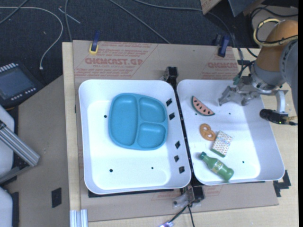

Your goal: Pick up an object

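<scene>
Watermelon slice [202, 106] is lying in the right bin [265, 141], near my gripper [226, 97] on its left. My jaws are standing spread, gripping nothing. Pretzel [206, 131], packet [222, 143] and bottle [217, 166] are lying farther away.

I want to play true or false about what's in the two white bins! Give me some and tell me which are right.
1. The blue plate lies in the left bin. True.
2. The green bottle stands upright. False: it lies on its side in the right bin.
3. The pretzel sits between the watermelon slice and the bottle. True.
4. The hand holds the watermelon slice. False: the slice lies apart from it, to its left on the bin floor.
5. The plate has food in it. False: its three sections are bare.
</scene>
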Controlling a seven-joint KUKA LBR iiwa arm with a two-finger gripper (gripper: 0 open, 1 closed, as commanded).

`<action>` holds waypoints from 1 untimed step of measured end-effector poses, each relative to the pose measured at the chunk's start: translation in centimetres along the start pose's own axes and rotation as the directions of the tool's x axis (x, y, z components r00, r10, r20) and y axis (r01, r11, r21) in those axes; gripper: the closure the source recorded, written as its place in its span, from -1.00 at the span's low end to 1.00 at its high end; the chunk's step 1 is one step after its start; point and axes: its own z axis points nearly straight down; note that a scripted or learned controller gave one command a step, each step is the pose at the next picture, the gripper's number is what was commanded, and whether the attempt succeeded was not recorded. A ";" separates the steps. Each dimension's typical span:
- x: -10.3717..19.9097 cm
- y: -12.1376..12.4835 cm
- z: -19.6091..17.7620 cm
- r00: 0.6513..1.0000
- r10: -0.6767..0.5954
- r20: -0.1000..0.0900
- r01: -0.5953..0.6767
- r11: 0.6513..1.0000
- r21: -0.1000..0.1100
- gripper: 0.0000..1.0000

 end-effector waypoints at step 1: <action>-0.1 0.2 -1.5 1.000 -0.002 0.006 0.002 1.000 -0.007 1.00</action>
